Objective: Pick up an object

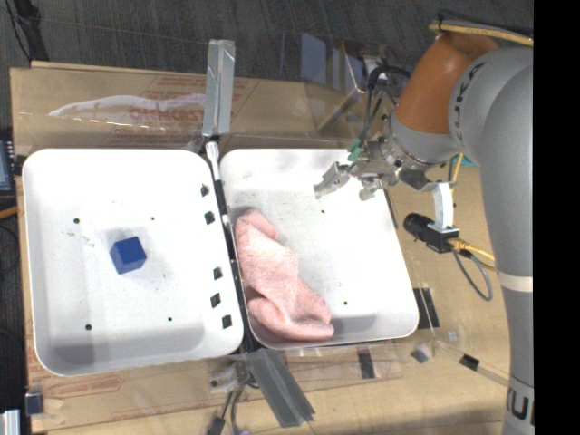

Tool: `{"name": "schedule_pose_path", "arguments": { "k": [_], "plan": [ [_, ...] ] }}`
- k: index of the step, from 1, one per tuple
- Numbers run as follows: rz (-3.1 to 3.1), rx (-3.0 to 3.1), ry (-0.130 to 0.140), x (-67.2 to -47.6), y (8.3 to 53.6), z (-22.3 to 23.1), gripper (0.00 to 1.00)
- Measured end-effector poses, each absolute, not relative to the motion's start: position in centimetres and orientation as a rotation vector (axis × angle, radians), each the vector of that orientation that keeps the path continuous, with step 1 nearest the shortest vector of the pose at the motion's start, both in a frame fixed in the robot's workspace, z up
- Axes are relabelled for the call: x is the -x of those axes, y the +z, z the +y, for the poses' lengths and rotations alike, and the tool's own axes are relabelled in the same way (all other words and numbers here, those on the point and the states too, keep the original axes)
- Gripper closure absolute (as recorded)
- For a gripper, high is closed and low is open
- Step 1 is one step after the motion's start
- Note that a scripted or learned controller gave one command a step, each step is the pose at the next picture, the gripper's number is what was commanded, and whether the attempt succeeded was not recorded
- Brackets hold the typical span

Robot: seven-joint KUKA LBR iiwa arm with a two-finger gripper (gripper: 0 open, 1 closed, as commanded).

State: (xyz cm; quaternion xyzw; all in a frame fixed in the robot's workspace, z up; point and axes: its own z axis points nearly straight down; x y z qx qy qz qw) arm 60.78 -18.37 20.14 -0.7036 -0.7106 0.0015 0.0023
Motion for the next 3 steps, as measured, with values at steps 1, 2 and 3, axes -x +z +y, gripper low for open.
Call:
{"name": "schedule_pose_path", "arguments": {
  "k": [1,2,3],
  "plan": [
    [-2.169,2.266,0.007,-58.6,11.7,-14.3,0.0],
    [-1.607,2.694,0.006,-57.6,12.2,-14.4,0.0],
    [-1.985,2.435,0.001,-57.6,15.1,-14.0,0.0]
  ]
}}
